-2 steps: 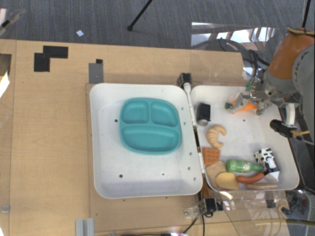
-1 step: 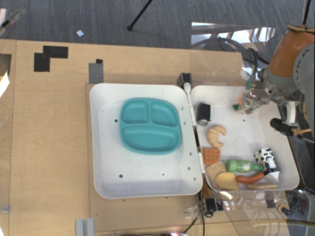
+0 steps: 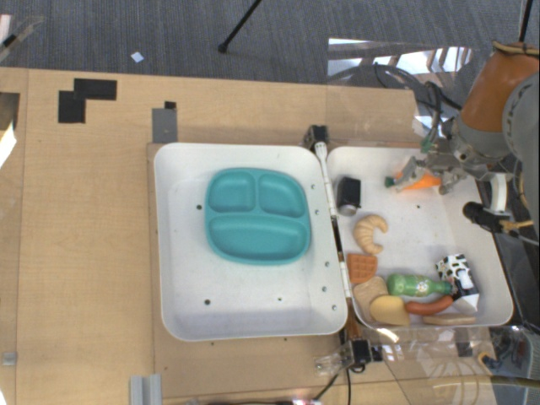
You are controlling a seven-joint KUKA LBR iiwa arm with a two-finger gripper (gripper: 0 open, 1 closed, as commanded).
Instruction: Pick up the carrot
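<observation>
1. In the far part of the right bin (image 3: 503,304), close to its back wall, the carrot (image 3: 417,184) lies roughly flat, its green top pointing toward the divider and its orange body toward the arm.
2. The gripper (image 3: 429,174) sits right at the carrot; the fingers appear to straddle the orange body, but the metal clutters the spot and whether they are closed on it or only beside it cannot be told.
3. To do the step well, the fingers should probably bracket the thick orange middle, across its width, rather than the tapered tip or the leafy end, where a smooth toy would likely slip out.
4. A firm close before any lift seems wise, followed by a straight vertical rise so the carrot does not drag on the bin floor.
5. Edges: the back wall of the right bin is just beside the carrot, so there is little room on that side for a finger; the approach from above is the safer one.
6. Open room: the bin floor toward the near side of the carrot is bare as far as the croissant (image 3: 369,232), and the black block (image 3: 348,193) stands well apart near the divider.
7. The other toy foods crowd the near edge, far from the grasp. The left bin (image 3: 177,310) holds a teal tray (image 3: 256,215) and plays no part here.
</observation>
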